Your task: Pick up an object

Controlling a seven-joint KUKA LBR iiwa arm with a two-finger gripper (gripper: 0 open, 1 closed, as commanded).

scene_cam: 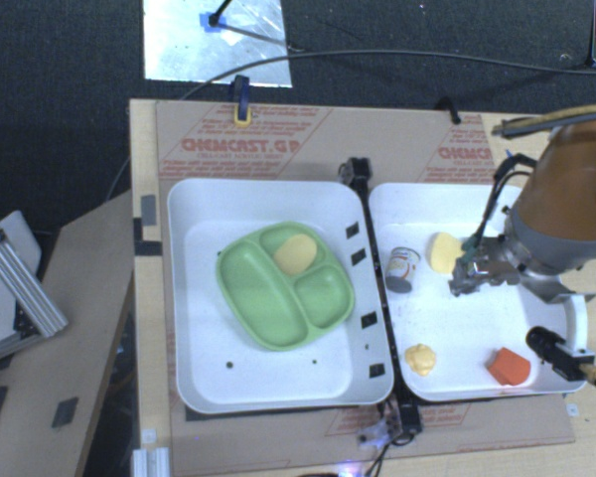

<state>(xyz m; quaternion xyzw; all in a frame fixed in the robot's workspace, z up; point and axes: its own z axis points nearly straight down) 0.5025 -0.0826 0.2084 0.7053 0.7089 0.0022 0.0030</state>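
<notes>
In the right bin (447,199) a pale yellow object (443,252) lies near the middle. A small tin can (401,268) lies on its side by the bin's left wall. A small yellow lump (420,359) rests near the front wall, and an orange-red block (509,367) sits at the front right. My gripper (465,278) hangs over the right bin, just right of and below the pale yellow object, close to touching it. Nothing is visibly held in it.
The left bin (204,366) holds a green divided plate (268,306) with a yellow piece (296,254) in its far compartment. A black-clipped divider (372,276) runs between the bins. The arm's orange-banded body (576,197) covers the right bin's far right side.
</notes>
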